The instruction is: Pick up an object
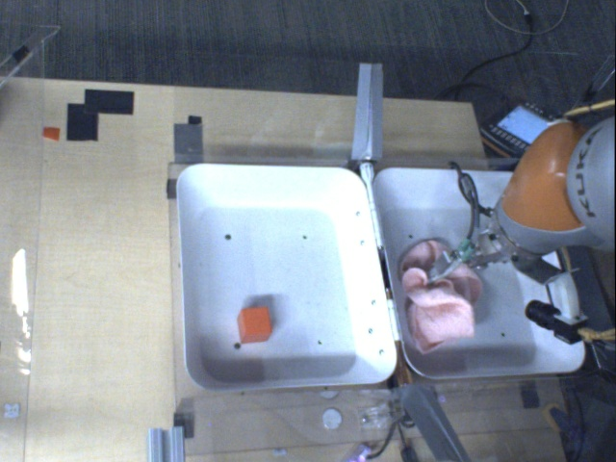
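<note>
A grey arm with an orange band reaches into the right bin (pixel 500 354); its gripper (pixel 450 269) touches a pink cloth (pixel 439 311) there, grip state unclear; an orange block (pixel 255 324) lies in the left bin (pixel 279 200).

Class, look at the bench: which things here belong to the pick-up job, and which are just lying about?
Belong to the job:
pincer
pink cloth
orange block
right bin
left bin

Just lying about:
black tape marks
small orange square
cable on the floor
</note>
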You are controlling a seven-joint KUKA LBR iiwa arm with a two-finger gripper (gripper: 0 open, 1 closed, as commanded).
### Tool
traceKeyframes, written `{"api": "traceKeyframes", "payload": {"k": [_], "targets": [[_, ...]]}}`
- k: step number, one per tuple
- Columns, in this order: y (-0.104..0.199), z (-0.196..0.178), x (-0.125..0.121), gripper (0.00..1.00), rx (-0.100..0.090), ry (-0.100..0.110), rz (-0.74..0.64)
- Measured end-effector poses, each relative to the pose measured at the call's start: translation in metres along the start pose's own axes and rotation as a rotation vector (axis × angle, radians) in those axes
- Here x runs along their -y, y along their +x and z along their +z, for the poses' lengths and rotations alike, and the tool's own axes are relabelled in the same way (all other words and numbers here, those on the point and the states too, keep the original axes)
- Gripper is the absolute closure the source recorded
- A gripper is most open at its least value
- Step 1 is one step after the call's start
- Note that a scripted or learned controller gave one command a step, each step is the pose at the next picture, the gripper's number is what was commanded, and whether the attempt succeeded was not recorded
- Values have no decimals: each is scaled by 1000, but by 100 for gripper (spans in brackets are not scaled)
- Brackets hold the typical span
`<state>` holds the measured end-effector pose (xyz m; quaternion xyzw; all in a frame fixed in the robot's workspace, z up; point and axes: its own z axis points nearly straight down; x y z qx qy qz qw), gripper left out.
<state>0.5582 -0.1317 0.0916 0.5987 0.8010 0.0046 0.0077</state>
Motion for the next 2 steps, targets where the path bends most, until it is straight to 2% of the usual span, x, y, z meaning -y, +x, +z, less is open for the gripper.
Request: {"api": "traceKeyframes", "payload": {"k": [1, 2], "targets": [[0, -13, -4, 100, 3, -11, -2], [32, -94, -78, 100, -4, 7, -83]]}}
